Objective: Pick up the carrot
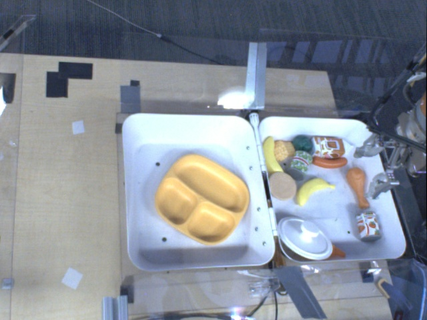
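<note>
A yellow divided tray [202,197] is seen in the left bin [137,179]. In the right bin [393,242], the carrot [357,186] lies near the right wall, past a banana [312,191]. The end effector [377,167] is positioned just beside the carrot, fingers apart, nothing between them.

a robotics lab: wooden bench [60,199] with two white bins [133,179], metal brackets [256,72].
</note>
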